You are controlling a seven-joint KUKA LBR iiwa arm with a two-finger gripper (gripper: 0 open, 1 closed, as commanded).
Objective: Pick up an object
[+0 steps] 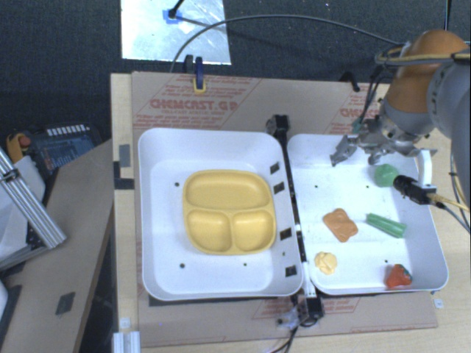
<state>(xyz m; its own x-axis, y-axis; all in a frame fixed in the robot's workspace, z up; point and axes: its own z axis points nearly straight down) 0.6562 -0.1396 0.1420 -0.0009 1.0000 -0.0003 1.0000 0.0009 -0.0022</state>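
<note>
Approach step: I am hovering my claw (pixel 352 151), fingers spread and holding nothing, over the right bin (pixel 434 271); green ball (pixel 384 173) lying just beside it, needing descent and closing.

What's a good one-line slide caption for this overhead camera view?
KUKA arm's gripper poised over the right bin of toy food, near a green piece; yellow divided tray in the left bin.

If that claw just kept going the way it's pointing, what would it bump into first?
The gripper points down and leftward at the right bin. It would probably meet bare bin floor first, well short of the orange piece, though depth is hard to judge.
</note>
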